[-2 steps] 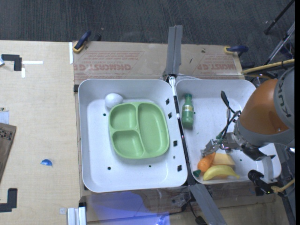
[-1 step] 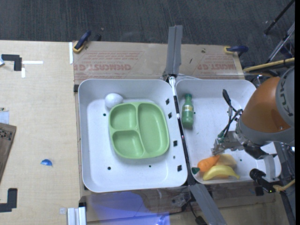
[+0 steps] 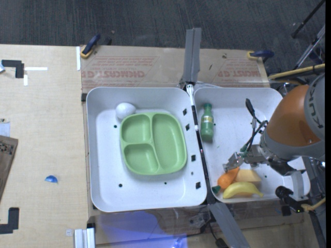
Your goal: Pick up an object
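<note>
Currently, in the camera view, the arm (image 3: 295, 120) is reaching in from three o'clock and hanging over the right bin (image 3: 227, 94). Its gripper (image 3: 235, 163) is sitting low toward the bin's six o'clock end, directly above a cluster of items: an orange piece (image 3: 226, 180), a tan block (image 3: 248, 175) and a banana (image 3: 241, 190), all lying close together against the near wall. Whether the gripper is open or closed, the inspector cannot tell; the tip is too small and cluttered, and nothing is visibly held. A green bottle (image 3: 207, 122) is lying at the bin's eleven o'clock, well apart from the tool. The left bin (image 3: 98, 138) is holding a green divided tray (image 3: 153, 142), with a small white ball (image 3: 125, 109) touching the tray's eleven o'clock corner.

Judged from this, the approach step is in hand, with the orange piece the likeliest target. The next move is calling for a clean descent onto one item; crowding neighbours are risking a glancing or double grasp.
</note>
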Robot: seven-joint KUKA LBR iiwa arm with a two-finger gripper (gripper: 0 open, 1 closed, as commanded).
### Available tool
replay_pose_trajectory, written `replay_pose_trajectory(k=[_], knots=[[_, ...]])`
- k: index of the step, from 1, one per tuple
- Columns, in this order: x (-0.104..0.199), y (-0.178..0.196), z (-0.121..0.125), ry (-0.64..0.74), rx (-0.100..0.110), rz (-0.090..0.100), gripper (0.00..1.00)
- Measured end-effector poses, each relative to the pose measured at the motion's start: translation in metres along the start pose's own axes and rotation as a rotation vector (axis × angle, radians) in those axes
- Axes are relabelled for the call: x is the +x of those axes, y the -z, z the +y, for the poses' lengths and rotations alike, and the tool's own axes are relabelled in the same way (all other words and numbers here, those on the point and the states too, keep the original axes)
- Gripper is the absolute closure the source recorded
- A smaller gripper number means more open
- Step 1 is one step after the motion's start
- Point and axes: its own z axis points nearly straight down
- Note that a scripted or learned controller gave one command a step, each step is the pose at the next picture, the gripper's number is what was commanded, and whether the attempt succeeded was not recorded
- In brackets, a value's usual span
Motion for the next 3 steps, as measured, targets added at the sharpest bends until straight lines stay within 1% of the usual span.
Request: replay_pose_trajectory(k=[1,2,3], knots=[[-0.001,0.008,0.0,-0.002,0.001,0.0,1.0],[-0.001,0.009,0.0,-0.002,0.0,-0.001,0.0],[0.015,-0.008,-0.002,0.114,-0.003,-0.001,0.0]])
